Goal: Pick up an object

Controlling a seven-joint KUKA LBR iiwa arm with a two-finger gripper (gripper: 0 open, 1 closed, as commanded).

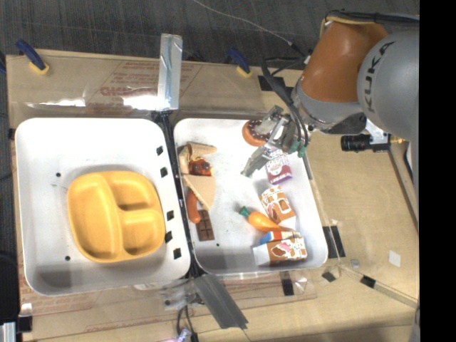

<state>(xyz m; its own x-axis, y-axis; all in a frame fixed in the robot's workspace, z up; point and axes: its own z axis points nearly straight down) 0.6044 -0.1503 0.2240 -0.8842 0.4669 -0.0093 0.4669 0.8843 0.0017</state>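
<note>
Purple-and-white carton, the nearest candidate for the pick, lies just beneath and beside our gripper near the upper right of the right-hand bin. We see the gripper's two metal fingers slanting down toward the bin floor, parted slightly with bare white plastic between them; nothing is caught in them. They stop just left of the carton, so we judge this an approach rather than a grasp.

Around it, a brown round piece sits at the bin's top edge, partly behind the wrist. Two more small cartons line the right wall, likely pushed there, with an orange carrot-shaped toy between them. A wedge-shaped sandwich toy and a chocolate bar lie along the left wall, by the divider.

The arm leans in over the bin's rim. The left-hand bin holds a yellow divided tray, well apart from the action.
</note>
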